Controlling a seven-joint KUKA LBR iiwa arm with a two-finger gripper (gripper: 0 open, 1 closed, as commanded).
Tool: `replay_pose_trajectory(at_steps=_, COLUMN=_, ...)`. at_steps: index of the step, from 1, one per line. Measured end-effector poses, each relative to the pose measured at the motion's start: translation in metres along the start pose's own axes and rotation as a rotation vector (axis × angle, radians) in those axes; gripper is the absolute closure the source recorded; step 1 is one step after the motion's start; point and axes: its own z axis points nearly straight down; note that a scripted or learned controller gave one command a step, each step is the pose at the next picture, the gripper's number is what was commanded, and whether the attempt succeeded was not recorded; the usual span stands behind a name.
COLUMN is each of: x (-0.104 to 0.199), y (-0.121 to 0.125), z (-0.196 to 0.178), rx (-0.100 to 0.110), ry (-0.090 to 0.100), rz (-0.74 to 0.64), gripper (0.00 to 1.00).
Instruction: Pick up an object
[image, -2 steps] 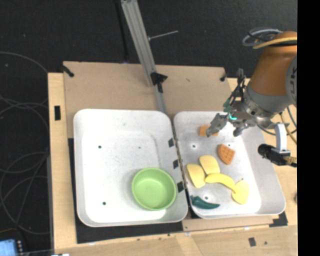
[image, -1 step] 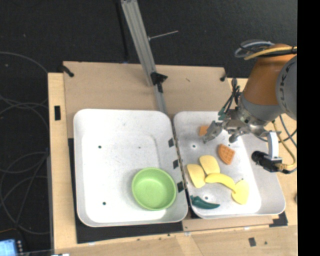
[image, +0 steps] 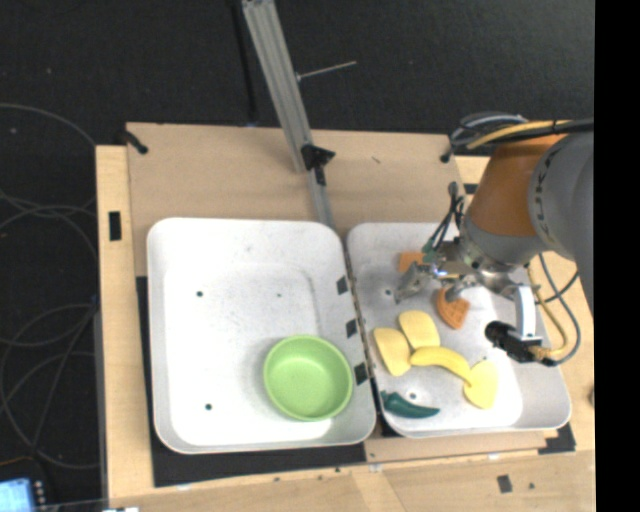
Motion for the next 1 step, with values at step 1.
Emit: replay_pose_trajectory(at_steps=1, x=-0.0016, y=-0.0006, z=0.0435, rx=0.002, ry=-0.001, rz=0.000, gripper=0.00)
